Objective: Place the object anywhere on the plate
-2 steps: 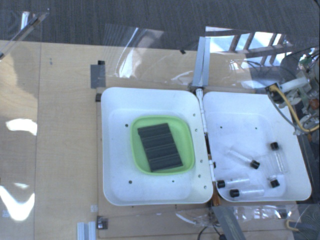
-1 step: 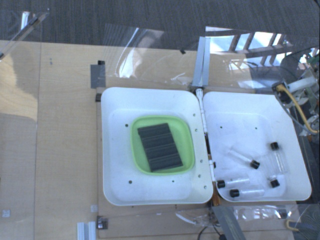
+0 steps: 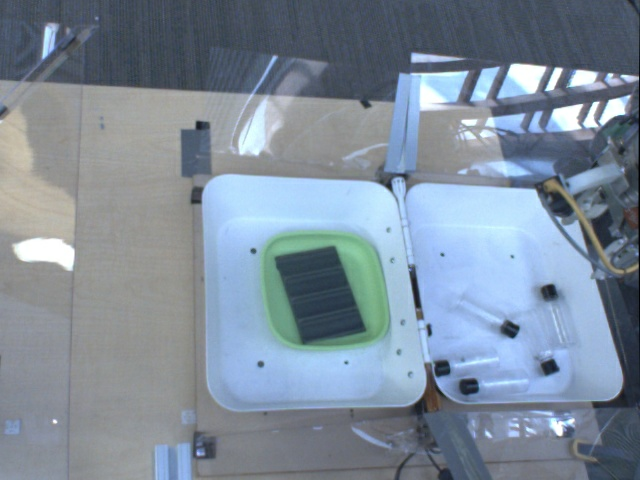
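Note:
A green square plate sits in the middle of the left white bin. A dark grey ribbed rectangular block lies flat on the plate, slightly turned, and covers most of its centre. Part of the arm, with a yellow hose and cables, juts in at the right edge above the far right corner of the right bin. It is well away from the plate and the block.
Several clear vials with black caps lie in the right bin's near half, for instance one vial near the middle and another vial by the right wall. A metal bracket stands behind the seam between the bins.

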Controlling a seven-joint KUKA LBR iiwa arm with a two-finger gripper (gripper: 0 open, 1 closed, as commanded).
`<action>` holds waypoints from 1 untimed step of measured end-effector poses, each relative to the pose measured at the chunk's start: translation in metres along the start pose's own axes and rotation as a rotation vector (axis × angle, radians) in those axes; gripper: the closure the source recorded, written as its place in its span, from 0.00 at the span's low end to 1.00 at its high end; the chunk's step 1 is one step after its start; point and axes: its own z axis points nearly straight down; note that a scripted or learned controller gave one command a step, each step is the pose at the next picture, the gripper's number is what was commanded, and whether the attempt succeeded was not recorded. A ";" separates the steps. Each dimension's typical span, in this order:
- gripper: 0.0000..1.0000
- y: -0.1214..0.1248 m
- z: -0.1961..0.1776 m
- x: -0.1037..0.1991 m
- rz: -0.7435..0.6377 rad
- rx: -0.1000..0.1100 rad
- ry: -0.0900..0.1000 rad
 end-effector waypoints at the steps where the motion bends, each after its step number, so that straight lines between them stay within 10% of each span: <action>1: 0.00 0.002 0.003 0.011 -0.003 -0.003 0.002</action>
